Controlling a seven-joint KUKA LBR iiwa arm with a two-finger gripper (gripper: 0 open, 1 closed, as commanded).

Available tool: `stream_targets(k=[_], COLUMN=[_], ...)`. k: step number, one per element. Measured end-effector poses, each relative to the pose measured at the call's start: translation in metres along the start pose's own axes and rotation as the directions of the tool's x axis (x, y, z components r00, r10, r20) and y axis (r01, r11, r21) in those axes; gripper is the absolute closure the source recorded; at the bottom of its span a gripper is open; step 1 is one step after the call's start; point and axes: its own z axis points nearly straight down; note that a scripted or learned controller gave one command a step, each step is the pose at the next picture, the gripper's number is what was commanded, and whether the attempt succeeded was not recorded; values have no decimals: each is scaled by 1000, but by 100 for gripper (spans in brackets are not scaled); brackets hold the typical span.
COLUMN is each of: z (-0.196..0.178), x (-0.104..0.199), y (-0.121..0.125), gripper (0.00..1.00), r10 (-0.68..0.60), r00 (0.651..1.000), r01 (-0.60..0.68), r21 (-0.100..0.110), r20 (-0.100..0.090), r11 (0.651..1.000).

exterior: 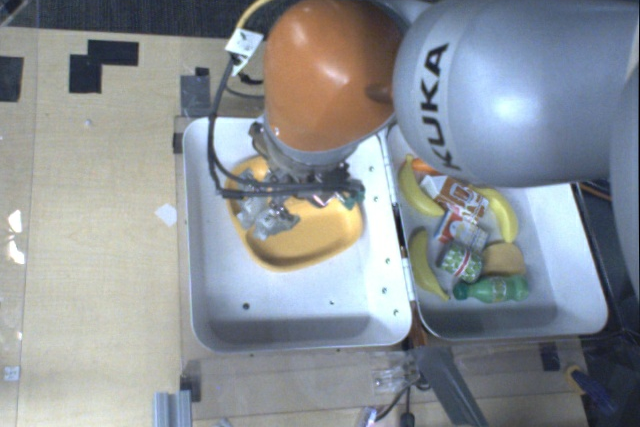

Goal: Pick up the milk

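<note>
Camera view | gripper (272,215) low in left bin (215,315), over a yellow dish (320,240); finger state cannot be told | milk carton (462,205) lies in right bin (585,310) among bananas (418,193).

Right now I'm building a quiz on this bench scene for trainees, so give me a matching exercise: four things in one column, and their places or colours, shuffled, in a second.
Things:
1. yellow dish
2. green bottle
3. end effector
4. milk carton

Places or colours:
A. in the right bin, between the bananas
B. lying near the right bin's front edge
C. above the yellow dish, in the left bin
D. in the left bin, under the arm's wrist

Pairs: 1-D, 2-B, 3-C, 4-A
</note>
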Motion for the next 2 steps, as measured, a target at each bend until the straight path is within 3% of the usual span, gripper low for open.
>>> stream_targets(k=[1, 2], z=[48, 106], x=[14, 40], y=[9, 26], gripper=[100, 100], r10=[-344, -628], r00=[939, 779], r01=[344, 628], r21=[-1, -4], r20=[-1, -2], r11=[939, 779])
